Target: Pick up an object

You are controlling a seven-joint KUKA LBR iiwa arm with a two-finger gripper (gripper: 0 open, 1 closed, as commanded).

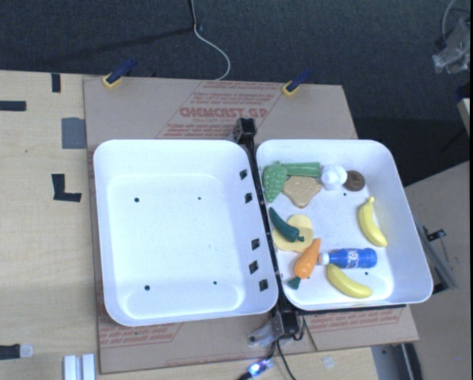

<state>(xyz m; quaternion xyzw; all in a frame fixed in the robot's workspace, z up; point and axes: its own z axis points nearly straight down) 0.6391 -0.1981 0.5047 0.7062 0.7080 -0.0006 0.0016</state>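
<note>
The right bin (406, 236) holds several toy foods. A green leafy vegetable (286, 176) and a tan bread slice (301, 190) lie at its far left. A white ball (332, 177) and a brown round piece (354, 181) sit beside them. One yellow banana (371, 222) lies by the right wall, another banana (348, 282) near the front. A blue bottle (352, 257) lies on its side next to an orange carrot (307, 260). A dark green piece (283, 226) rests on a yellow piece (299, 233). My gripper (452, 52) is a pale grey shape at the top right, well away from the bins.
The left bin (109, 212) stands beside the right one, and black clips (256, 244) run along their shared wall. Both sit on a brown cardboard sheet (220, 109) held by blue and yellow clamps (119, 73). A black cable (195, 14) hangs at the back.
</note>
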